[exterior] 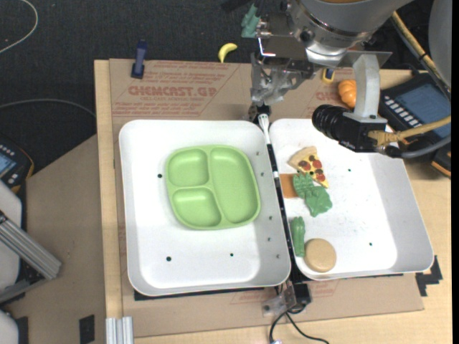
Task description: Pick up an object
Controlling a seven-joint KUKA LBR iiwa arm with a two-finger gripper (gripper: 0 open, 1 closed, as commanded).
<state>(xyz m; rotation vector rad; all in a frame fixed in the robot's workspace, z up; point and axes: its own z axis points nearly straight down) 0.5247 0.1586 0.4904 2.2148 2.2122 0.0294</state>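
Note:
My gripper [262,100] hangs over the back edge of the bench where the two white bins meet, above their rims and with nothing seen in it. In the right bin [387,213], along its left side, lie a toy pizza slice [307,162], a leafy green toy [313,195] partly over a flat orange-brown piece [287,186], a small green pod [297,231] and a tan round bun [320,255]. The left bin [143,192] holds a green divided plate [213,186]. All of these lie in front of the gripper, apart from it.
A black camera-like device [344,129] on a white bracket reaches over the right bin's back edge. Behind the bins on the cardboard lie a toy banana [227,50], a small orange fruit [347,89] and a blue clip [138,59]. A tablet [416,107] sits at the right.

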